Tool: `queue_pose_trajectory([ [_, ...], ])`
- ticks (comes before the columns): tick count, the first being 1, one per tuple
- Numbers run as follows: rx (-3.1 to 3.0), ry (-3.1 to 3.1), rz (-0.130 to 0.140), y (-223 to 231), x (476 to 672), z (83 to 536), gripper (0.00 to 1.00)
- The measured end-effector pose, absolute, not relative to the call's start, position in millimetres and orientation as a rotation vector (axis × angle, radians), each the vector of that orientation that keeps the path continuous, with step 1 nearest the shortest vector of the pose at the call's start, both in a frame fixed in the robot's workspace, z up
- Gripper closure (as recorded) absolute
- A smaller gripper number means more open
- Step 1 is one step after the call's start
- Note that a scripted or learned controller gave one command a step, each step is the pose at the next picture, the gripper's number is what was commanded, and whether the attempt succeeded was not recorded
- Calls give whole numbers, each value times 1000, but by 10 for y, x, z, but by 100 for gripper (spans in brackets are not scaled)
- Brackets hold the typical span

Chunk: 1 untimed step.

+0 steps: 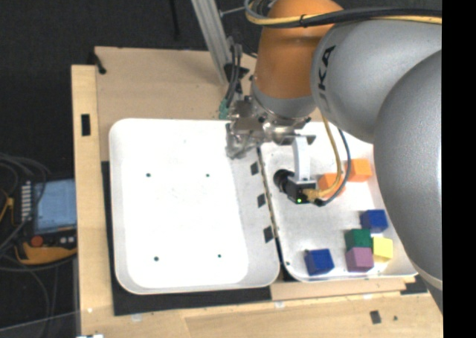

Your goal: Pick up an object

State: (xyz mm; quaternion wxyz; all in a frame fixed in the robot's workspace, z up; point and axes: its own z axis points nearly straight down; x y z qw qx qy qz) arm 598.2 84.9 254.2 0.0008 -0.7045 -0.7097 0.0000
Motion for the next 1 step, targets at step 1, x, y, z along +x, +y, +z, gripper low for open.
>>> queue_pose_trajectory([
  [1, -2218, -2222, -2, 828, 5985, 2541, 0],
])
